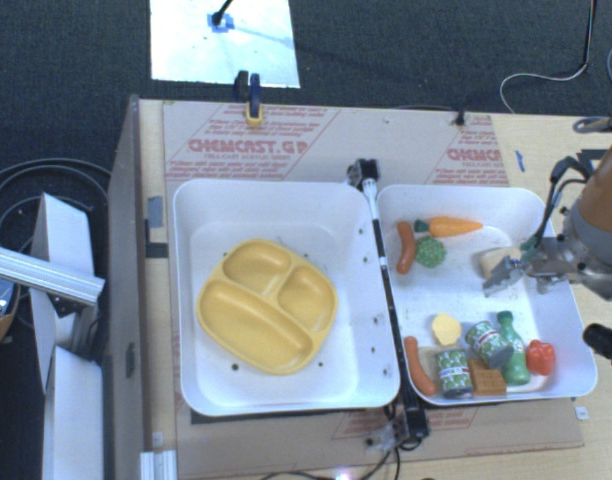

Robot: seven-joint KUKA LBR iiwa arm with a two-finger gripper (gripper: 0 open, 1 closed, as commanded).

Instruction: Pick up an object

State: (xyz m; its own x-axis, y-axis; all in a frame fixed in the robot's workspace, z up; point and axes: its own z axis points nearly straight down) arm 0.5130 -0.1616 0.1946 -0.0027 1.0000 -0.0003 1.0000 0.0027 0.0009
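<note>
Dark carpet all round, and a tabletop (286,133) with printed sheeting carries two white bins side by side. Left bin (186,218) has a yellow divided plate (266,305) and that's it. Right bin (561,368) is where the action is: carrot (454,226), hot dog (406,247) and a green broccoli-ish thing (430,253) up top, then a crowd along the near wall, with cans (453,372), a green bottle (512,361) and something red (540,356).

Arm comes in from the right, and the tool (506,276) sits low over the bin's right-middle. Its fingers (497,284) look parted, nothing between them as far as I can tell.

Closest candidate is the pale wedge (490,262), just up-left of the tips, practically touching. Its long axis looks to run roughly left-right, though it's blurry. I'd guess a small nudge up-left, then close.
</note>
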